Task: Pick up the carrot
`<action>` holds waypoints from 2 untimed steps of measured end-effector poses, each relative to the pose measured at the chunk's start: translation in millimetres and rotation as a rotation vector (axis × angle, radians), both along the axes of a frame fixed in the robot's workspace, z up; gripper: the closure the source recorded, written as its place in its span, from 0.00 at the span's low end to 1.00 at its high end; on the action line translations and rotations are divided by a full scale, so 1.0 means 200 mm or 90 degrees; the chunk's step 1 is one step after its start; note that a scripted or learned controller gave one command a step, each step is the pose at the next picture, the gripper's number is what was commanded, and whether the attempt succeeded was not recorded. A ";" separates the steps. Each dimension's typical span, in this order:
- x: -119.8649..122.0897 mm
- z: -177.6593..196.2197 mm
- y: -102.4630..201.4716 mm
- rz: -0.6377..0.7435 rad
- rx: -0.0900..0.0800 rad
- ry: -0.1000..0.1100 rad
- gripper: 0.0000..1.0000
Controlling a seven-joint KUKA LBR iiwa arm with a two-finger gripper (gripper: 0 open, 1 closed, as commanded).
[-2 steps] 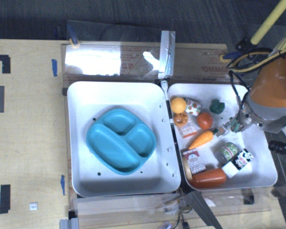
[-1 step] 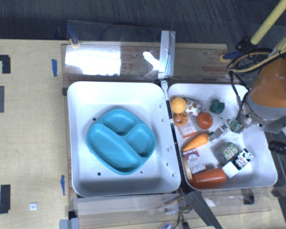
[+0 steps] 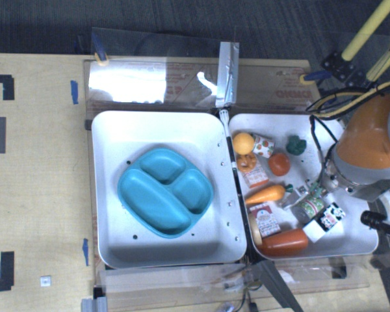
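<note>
1. The left bin (image 3: 110, 174) holds a blue divided tray (image 3: 164, 190), lying flat near its middle.
2. The right bin (image 3: 357, 236) holds the carrot (image 3: 265, 194), lying on its side among small toy foods; a red sausage (image 3: 283, 240) lies below it, a tomato (image 3: 279, 164) above.
3. The gripper (image 3: 312, 197) hangs just right of the carrot; its grip cannot be told.

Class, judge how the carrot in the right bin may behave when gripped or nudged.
The carrot looks smooth and glossy, so probably stiff plastic and slippery. Its rounded, tapered body may roll or pivot if nudged. It lies among crowded toys beside a small carton, so neighbours may shift.
</note>
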State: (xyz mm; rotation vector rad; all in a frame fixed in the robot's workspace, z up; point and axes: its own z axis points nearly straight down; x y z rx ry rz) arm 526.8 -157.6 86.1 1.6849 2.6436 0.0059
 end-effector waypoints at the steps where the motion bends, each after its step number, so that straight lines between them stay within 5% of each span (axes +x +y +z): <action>1: 0.30 0.00 0.17 0.018 -0.001 -0.001 0.00; 2: 0.66 -0.01 0.17 -0.181 -0.004 0.028 0.00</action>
